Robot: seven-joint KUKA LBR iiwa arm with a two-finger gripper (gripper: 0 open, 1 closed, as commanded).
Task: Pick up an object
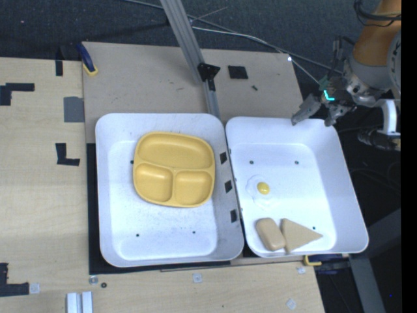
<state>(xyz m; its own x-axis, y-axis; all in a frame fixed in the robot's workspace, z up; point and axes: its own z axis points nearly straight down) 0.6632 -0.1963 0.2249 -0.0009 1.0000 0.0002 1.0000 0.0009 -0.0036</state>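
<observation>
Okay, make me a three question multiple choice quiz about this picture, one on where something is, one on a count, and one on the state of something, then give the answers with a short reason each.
1. Where is the yellow divided plate?
A. In the left bin
B. In the right bin
C. On the bench outside both bins

2. How many things lie in the right bin?
A. One
B. Three
C. Five

3. What is the end effector doing?
A. Carrying the plate
B. Pressing on the fried egg
C. Holding nothing, at the right bin's far rim

Answers: A, the plate sits in the left bin. B, a fried egg, a bread roll and a tan wedge. C, nothing sits between its fingers.
</observation>
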